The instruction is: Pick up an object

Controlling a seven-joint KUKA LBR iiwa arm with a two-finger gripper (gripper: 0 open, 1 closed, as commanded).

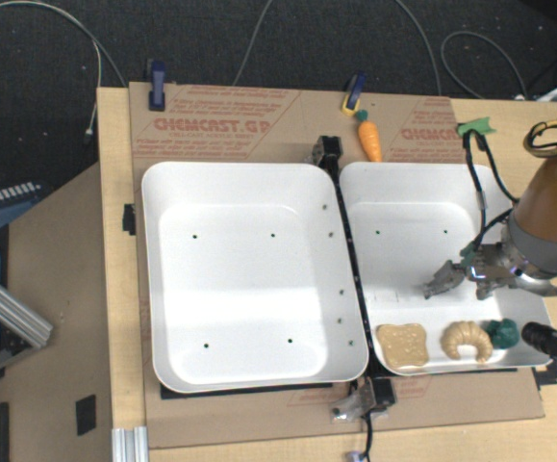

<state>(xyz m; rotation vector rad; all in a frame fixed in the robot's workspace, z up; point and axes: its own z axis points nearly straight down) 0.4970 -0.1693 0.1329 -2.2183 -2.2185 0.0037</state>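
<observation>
The hand [442,282], its fingers spread and holding nothing, hung over the right bin [408,215], with the croissant [468,341] just below-right of it by the front wall.

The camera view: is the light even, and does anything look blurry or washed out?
Camera view: even, soft light, faint shadows inside the left bin; both white bins are bright, nearly washed out; the pincer looks slightly soft over the right bin; the carrot and croissant are fairly sharp.
</observation>
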